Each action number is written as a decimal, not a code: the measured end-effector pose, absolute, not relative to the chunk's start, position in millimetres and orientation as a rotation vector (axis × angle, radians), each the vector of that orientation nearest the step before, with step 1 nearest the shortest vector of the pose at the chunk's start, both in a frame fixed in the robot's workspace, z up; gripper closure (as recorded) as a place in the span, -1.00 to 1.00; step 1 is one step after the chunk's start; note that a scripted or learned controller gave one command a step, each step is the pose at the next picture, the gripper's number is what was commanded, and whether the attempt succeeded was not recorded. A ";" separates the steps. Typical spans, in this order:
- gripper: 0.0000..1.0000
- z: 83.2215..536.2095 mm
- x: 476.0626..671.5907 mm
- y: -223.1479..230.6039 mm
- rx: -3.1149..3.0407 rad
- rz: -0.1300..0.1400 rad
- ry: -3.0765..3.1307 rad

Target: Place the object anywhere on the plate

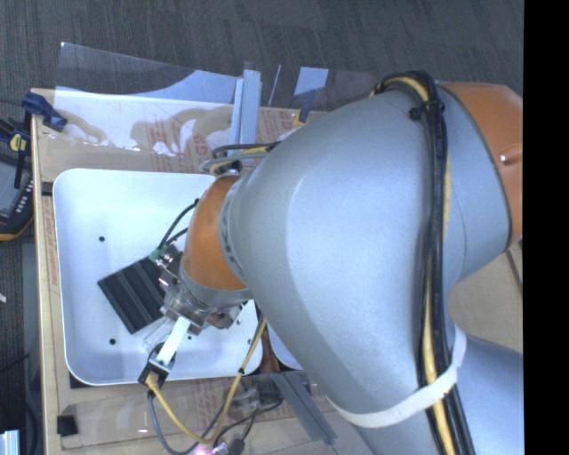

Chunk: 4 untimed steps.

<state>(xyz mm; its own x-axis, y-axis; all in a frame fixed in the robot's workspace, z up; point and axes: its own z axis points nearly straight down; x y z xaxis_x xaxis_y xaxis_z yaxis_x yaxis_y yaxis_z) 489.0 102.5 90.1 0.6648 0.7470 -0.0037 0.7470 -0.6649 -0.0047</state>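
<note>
Gripper (187, 307) over bin (80, 204), black slab (133, 293) at its 9 o'clock. Grip state: cannot tell. Confirm hold before lifting.

Dark carpeted floor (160, 27), pale wooden bench (107, 413)

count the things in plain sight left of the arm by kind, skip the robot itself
white bin: 1
black ribbed block: 1, lying in that bin
blue clamp: 1, at the bench's far left corner
total: 3
</note>
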 end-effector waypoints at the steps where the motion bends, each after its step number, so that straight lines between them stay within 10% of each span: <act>1: 1.00 228.9 476.4 138.0 -2.723 0.006 -1.564; 2: 1.00 211.4 558.8 91.1 -2.637 0.011 -1.702; 3: 1.00 326.1 603.7 137.1 -2.941 0.007 -1.101; 4: 1.00 289.9 635.0 197.6 -2.816 0.009 -1.389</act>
<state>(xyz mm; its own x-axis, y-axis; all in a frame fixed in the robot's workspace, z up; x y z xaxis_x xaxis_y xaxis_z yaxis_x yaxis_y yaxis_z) 635.0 197.6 289.9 0.6084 0.7936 -0.0042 0.7936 -0.6084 -0.0043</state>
